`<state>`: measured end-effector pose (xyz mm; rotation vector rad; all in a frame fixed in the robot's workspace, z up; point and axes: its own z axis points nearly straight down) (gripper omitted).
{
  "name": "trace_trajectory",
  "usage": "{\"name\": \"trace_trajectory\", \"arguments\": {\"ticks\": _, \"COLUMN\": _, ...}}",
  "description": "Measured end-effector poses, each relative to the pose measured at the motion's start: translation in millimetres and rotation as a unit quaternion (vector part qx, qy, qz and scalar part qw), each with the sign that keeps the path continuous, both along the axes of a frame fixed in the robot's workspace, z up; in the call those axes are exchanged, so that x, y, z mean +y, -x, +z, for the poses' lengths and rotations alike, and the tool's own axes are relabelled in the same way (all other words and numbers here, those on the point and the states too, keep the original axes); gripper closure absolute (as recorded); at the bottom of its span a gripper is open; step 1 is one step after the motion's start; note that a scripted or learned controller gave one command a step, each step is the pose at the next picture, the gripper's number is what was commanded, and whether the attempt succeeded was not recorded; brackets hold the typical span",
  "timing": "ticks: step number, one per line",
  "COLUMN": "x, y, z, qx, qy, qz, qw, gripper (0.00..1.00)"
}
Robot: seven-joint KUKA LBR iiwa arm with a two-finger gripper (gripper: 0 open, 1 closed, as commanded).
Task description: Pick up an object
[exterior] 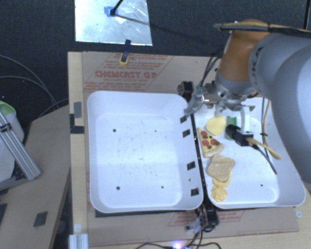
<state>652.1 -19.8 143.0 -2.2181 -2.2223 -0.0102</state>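
Camera view looks down at a slant on the arm (285, 71), which reaches in from the right, its broad grey body crossing above the right bin's far corner and its orange band sitting high over the wrist. The wrist bends downward so that the claw (221, 107) hangs over the far end of the right bin (280, 191), close to the divide between the two bins. Whether the claw is apart or together cannot be told from this angle, and nothing can be seen clamped in it. Just below it in the right bin lies a pale yellow piece (215, 124), with a small green piece (231, 121) just beside it on the right. Nearer the camera, along the bin's left wall, come a toy pizza slice (209, 142), then a toy bread slice (221, 166) and, touching its near edge, a small yellow round piece (218, 193). The left bin (140, 139) sits alongside, its white floor lightly scuffed. Both bins rest on the surface (145, 69), on a brown printed sheet.
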Motion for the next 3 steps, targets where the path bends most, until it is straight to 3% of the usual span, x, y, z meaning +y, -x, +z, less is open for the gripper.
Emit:
{"name": "trace_trajectory", "arguments": {"ticks": 1, "x": 86, "y": 31, "z": 45, "qx": 0.0, "qy": 0.0016, "qz": 0.005, "qw": 1.0, "gripper": 0.0}}
{"name": "trace_trajectory", "arguments": {"ticks": 2, "x": 162, "y": -19, "z": 52, "qx": -0.002, "qy": 0.0019, "qz": 0.004, "qw": 1.0, "gripper": 0.0}}
{"name": "trace_trajectory", "arguments": {"ticks": 3, "x": 116, "y": 5, "z": 139, "qx": -0.003, "qy": 0.0025, "qz": -0.002, "qw": 1.0, "gripper": 0.0}}
